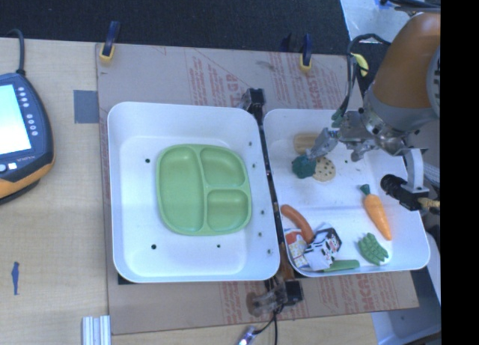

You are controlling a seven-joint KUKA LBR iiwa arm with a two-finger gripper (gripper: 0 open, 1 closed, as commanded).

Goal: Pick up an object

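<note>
My gripper [340, 149] hangs over the back of the right bin [408, 261], its two fingers spread apart and open with nothing between them. The left fingertip [323, 144] is just above a dark green toy [302, 166] and a round speckled cookie [324, 171]. A tan bread piece [304, 141] lies just left of that finger. Toward the front of this bin are an orange carrot [376, 215], a red sausage [297, 221], a white and black packet [319, 247], a green ridged toy [372, 248] and a green pod [341, 265].
The left bin [135, 261] holds a light green divided plate [202, 188]. A black and orange teach pendant [19, 134] lies on the bench at far left. Clamps [306, 50] sit along the back edge of the board.
</note>
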